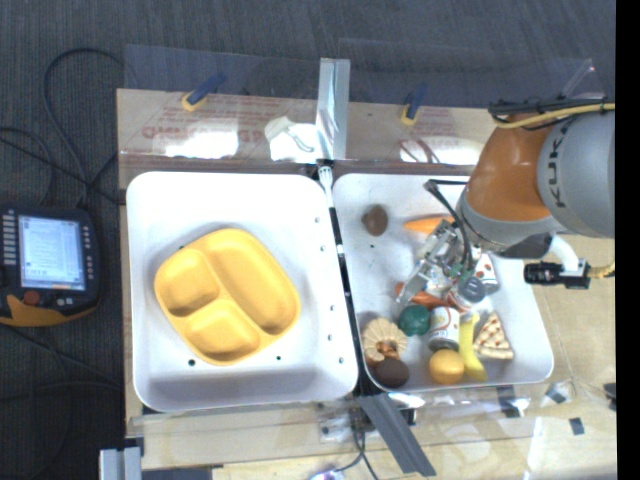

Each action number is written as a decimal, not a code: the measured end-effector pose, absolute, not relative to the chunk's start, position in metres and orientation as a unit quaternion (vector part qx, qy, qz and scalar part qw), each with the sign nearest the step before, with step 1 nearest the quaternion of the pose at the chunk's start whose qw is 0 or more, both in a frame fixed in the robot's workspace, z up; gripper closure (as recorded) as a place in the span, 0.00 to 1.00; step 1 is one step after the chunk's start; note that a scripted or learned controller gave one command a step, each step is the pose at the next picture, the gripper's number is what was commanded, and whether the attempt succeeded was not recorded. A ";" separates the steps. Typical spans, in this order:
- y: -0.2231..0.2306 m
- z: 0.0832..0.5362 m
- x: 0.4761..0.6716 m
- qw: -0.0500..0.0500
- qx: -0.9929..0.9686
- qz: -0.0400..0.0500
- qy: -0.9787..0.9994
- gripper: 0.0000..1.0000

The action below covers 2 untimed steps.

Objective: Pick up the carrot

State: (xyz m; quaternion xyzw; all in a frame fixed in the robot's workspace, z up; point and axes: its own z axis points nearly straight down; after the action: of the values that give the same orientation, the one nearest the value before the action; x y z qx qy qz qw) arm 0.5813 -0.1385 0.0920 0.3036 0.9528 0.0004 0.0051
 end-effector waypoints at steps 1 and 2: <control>-0.165 0.128 0.644 0.003 0.390 -0.001 0.921 0.00; -0.159 0.096 0.658 0.003 0.459 -0.001 0.888 0.00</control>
State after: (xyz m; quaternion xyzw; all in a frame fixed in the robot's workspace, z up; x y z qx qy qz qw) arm 0.6576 -0.1586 0.0965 0.4594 0.8882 -0.0006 0.0032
